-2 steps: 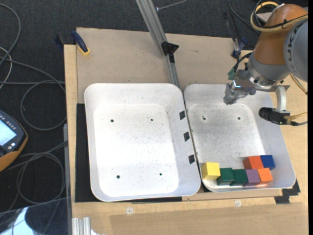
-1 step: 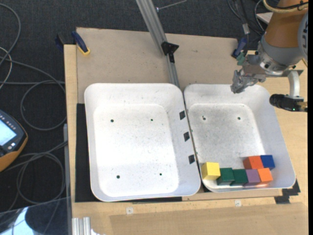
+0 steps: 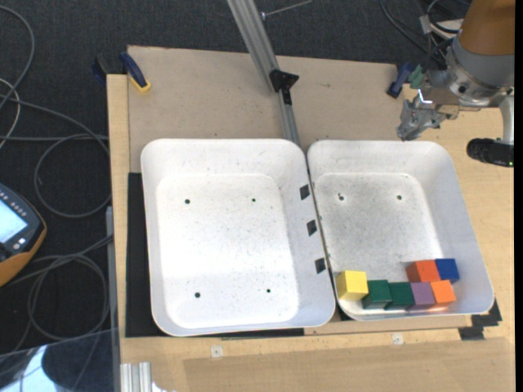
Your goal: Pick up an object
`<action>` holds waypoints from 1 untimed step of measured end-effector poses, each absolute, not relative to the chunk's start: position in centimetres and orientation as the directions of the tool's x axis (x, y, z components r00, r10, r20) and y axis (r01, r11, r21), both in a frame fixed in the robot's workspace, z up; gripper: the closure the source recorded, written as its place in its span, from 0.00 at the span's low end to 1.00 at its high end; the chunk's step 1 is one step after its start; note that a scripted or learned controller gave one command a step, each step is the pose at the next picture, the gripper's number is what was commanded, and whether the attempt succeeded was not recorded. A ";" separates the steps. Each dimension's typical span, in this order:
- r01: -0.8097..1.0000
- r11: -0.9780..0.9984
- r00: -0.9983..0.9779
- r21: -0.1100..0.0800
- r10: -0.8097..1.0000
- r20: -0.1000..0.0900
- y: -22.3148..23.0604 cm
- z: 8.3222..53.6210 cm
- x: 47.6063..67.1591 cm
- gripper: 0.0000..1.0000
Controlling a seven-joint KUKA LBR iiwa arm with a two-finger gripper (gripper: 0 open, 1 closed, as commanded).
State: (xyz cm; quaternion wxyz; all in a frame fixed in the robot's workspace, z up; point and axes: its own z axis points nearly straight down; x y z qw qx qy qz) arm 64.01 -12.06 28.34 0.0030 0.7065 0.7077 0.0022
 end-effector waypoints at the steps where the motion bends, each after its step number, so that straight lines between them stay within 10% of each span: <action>1: 1.000 0.005 -0.005 -0.002 1.000 0.002 -7.2 26.9 63.5 1.00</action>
